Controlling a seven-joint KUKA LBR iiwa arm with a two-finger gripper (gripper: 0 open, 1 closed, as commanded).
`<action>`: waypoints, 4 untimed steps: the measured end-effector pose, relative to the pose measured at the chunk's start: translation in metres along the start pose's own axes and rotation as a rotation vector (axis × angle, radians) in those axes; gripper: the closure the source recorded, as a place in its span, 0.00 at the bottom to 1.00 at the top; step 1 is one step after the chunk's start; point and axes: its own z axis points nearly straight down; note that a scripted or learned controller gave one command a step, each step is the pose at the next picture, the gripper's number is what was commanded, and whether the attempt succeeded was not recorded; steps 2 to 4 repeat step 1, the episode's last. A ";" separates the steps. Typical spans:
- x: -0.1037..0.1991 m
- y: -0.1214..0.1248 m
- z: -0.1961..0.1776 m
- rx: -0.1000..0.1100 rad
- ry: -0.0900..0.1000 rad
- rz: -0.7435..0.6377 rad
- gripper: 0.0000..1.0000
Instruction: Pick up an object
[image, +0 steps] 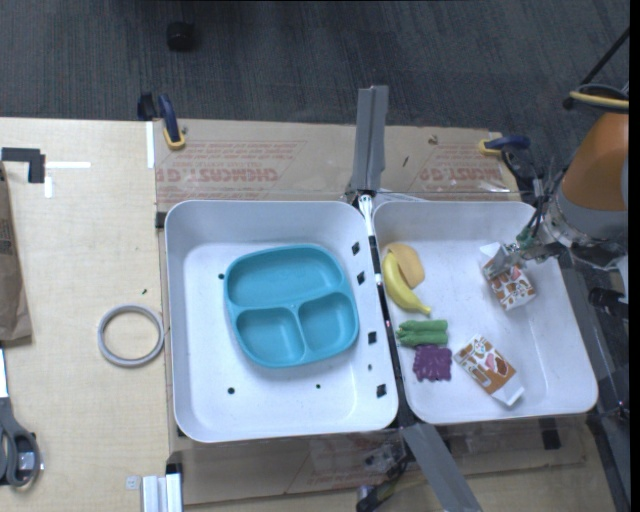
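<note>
Fingers (522, 247) of mine sit at the upper right of the right bin (560, 395), right at the top edge of a small carton (509, 283) printed in white and red-brown; the carton looks tilted, its upper end at my tips. I cannot tell how far apart they are, nor whether the carton is truly between them. My arm (598, 170), grey with its orange band, comes in from the right above that corner. Lower in the same bin lies a second carton (487, 370), flat and slanted. Along the bin's left side are a banana (402, 277), a green pod toy (423, 331) below it, and a purple grape bunch (432, 362) just under that. The left bin (190, 330) carries a blue divided plate (291, 305). On the worktop (70, 250) a grey ring (131, 334) lies to the left.
</note>
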 end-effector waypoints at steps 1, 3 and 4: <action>0.054 0.019 -0.098 0.007 0.002 0.016 1.00; 0.054 0.019 -0.098 0.007 0.002 0.016 1.00; 0.054 0.019 -0.098 0.007 0.002 0.016 1.00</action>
